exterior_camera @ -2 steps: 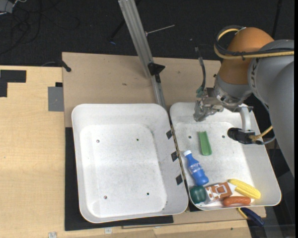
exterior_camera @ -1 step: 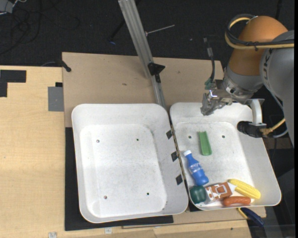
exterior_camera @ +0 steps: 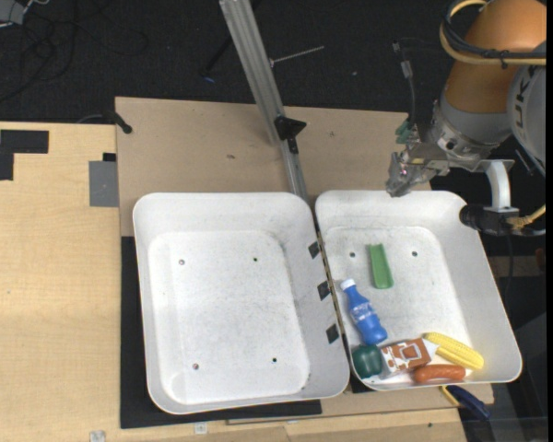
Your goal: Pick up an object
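Claw (exterior_camera: pixel 402 180) at upper right of frame, above far rim of right bin (exterior_camera: pixel 484 274); opening impossible to tell, nothing seen held. Approach step, judging so. Green block (exterior_camera: pixel 380 266) mid-bin, apart from the rest: next, lowering over it.

The left bin (exterior_camera: pixel 223 302) offers an open floor with free access from above. In the right bin (exterior_camera: pixel 415 212), the upper half of the floor is open apart from a green block (exterior_camera: pixel 380 266) near its centre. The near end is crowded: a blue bottle (exterior_camera: pixel 363 312) lies along the left wall, and a dark green piece (exterior_camera: pixel 367 361), a red-and-white packet (exterior_camera: pixel 405 354), a sausage (exterior_camera: pixel 438 373) and a corn cob (exterior_camera: pixel 454 350) sit packed together against the near wall. A slanted metal rail (exterior_camera: pixel 261 83) rises behind the seam between the bins. The gripper (exterior_camera: pixel 404 178) hangs over the right bin's far rim.
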